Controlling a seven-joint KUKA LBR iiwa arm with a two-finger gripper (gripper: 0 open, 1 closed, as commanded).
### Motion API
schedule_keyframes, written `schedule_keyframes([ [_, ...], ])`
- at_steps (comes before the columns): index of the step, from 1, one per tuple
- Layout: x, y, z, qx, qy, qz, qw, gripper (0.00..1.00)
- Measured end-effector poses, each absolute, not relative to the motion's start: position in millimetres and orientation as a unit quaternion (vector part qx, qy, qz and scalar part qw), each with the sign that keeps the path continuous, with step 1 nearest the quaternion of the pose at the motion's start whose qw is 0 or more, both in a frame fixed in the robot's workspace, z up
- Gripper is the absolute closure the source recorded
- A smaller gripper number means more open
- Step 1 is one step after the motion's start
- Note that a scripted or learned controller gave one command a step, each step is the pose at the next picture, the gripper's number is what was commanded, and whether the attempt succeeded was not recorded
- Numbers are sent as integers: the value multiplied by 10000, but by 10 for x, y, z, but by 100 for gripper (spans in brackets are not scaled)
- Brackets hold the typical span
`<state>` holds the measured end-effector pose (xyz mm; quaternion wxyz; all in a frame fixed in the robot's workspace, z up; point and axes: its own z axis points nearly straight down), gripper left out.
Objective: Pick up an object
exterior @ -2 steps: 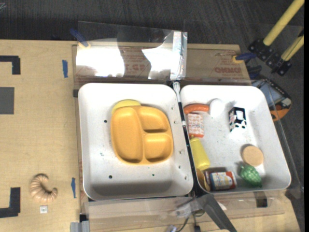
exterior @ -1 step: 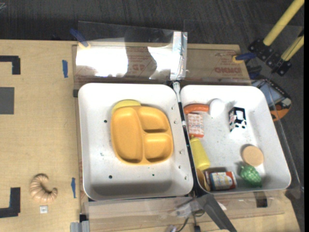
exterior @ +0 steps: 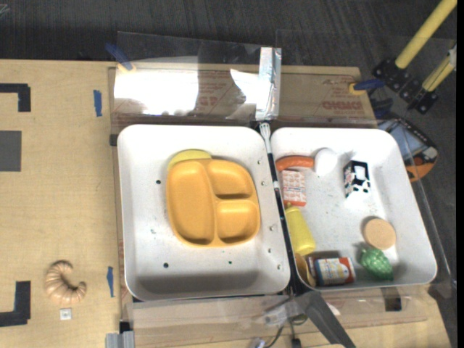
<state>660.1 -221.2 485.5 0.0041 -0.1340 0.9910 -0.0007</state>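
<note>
Two shallow white bins side by side on the tan table (exterior: 51, 209), touching along their inner rims.

In the left white bin (exterior: 138, 194): a yellow-orange plastic plate with three compartments (exterior: 210, 201), lying flat near the middle, and a pale yellow-green rounded piece (exterior: 190, 154) peeking out from under its upper left edge.

In the right white bin (exterior: 409, 209), along the left wall from back to front:
- a container with an orange top and a white-and-red label (exterior: 293, 180), lying on its side
- a yellow cylindrical bottle (exterior: 299, 230) just in front of it
- a small can with a red-and-orange label (exterior: 332, 269), on its side in the near corner

Also in that bin:
- a white rounded object (exterior: 325, 162), beside the orange-topped container at the back
- a black-and-white patterned item (exterior: 357, 180), to its right and apart from it
- a tan round disc (exterior: 379, 233), toward the near right
- a green bumpy lump (exterior: 376, 262), just in front of the disc and near the can

Outside the bins: a tan curled croissant-shaped toy (exterior: 65, 281) at the table's near left, well apart from both bins, and a clear plastic sheet (exterior: 196, 85) standing behind them.

Spread of the fingers: cannot tell.
</note>
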Motion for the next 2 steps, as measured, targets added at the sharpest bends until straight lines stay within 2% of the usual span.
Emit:
schedule_keyframes([
  [1, 6680, -2215, 4874, -2949, 9555, -21, 53, 100],
  [2, 6678, -2218, 4870, -4829, 8756, -27, 53, 100],
])
